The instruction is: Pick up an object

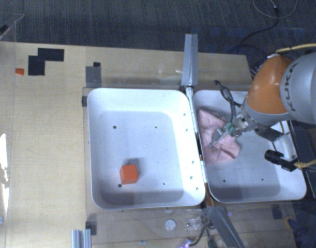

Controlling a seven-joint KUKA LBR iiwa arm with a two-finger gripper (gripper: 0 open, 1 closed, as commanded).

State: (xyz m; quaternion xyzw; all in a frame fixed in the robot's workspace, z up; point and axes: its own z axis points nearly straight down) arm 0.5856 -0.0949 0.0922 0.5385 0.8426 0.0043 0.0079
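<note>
An orange cube (129, 174) rests on the floor of the left white bin (95, 138), toward its front. A crumpled pink cloth (211, 122) lies in the right white bin (251, 190), against its left wall. My gripper (223, 135) is down over the middle of the cloth, reaching in from the right below the orange-banded wrist (269, 89). The gripper's tip looks to be touching or pressing into the cloth's folds. The wrist and gripper body hide part of the cloth.
A metal divider post (190, 61) stands at the back between the two bins. A black cable and connector (279, 159) hang beside the arm over the right bin's right side. Black and orange markers (41, 61) sit on the wooden bench at far left.
</note>
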